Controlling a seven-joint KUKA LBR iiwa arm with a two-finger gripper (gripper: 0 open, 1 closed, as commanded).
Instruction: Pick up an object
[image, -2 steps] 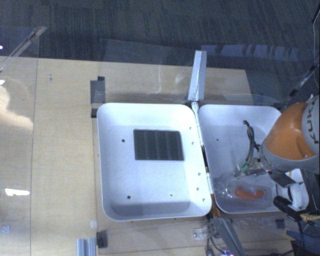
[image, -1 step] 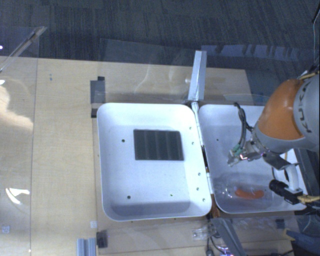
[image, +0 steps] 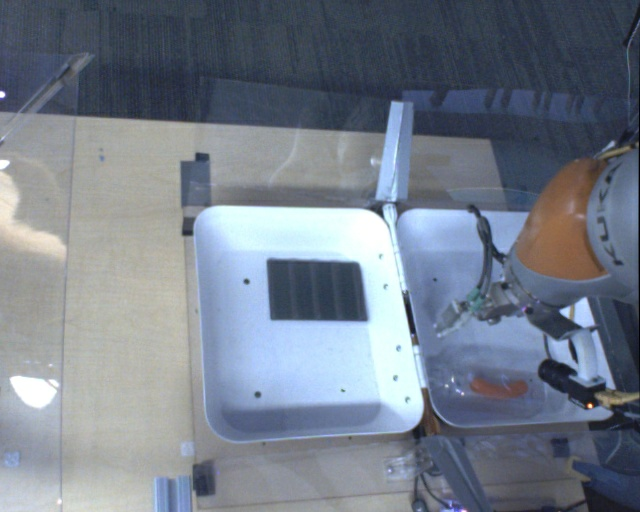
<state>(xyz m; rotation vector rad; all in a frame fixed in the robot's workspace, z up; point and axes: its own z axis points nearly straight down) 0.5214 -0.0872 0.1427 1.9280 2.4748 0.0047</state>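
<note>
In the right bin (image: 440, 250), near its front wall, lies a small orange object (image: 498, 386) that seems to be inside a clear wrapper or container. My gripper (image: 452, 318) hangs over the middle of the same bin, up and to the left of that object and apart from it. I see nothing held in it. A dark grey ridged rectangular pad (image: 316, 290) lies flat in the middle of the left bin (image: 230, 330).
The arm's orange band (image: 565, 225) and grey wrist cover the right bin's right side. A metal divider post (image: 394, 160) rises behind the seam between the bins. Wooden bench (image: 110, 300) lies to the left, with cables at the front right.
</note>
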